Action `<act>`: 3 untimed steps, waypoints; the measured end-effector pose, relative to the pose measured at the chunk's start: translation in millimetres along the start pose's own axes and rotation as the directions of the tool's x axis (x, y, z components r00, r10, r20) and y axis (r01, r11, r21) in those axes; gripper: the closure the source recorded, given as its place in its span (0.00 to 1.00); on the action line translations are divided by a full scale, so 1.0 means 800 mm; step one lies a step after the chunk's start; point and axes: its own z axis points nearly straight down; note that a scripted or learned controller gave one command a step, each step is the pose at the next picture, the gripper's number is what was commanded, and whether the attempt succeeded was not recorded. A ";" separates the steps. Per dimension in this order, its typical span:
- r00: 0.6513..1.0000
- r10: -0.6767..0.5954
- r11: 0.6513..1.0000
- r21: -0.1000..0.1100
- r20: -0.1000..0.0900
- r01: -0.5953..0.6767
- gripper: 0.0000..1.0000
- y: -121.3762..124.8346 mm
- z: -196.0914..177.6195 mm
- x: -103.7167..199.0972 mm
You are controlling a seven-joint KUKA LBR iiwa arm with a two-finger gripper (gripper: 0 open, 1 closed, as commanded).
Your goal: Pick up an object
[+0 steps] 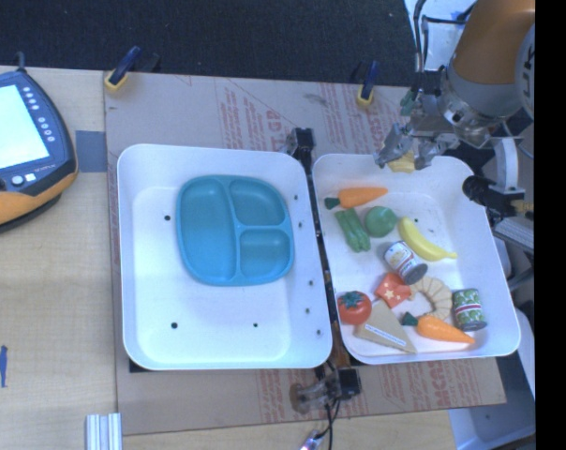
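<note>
End effector (402, 157) over the far rim of the right bin (494, 279), a small yellow object (404, 165) at its fingertips.

The yellow object is a small, pale yellow lump, partly hidden by the dark fingers that close narrowly on either side of it; its exact shape cannot be told. It sits right at the fingertips, above the bin's far edge. Just below the end effector lies an orange carrot (362, 196), and beyond that a green round piece (379, 220), a green pod (351, 230) and a banana (424, 240). Further off are a tin can (404, 261), a tomato (354, 307) and a second carrot (437, 329). Well to the left, the other bin (142, 279) holds a blue divided plate (234, 229).
</note>
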 end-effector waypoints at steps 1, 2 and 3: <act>1.000 0.001 1.000 0.002 0.000 -0.001 1.00 -0.101 -0.040 0.037; 1.000 -0.001 1.000 0.004 0.001 0.001 1.00 -0.109 -0.041 0.118; 1.000 -0.001 1.000 0.005 0.002 0.001 1.00 -0.112 -0.038 0.179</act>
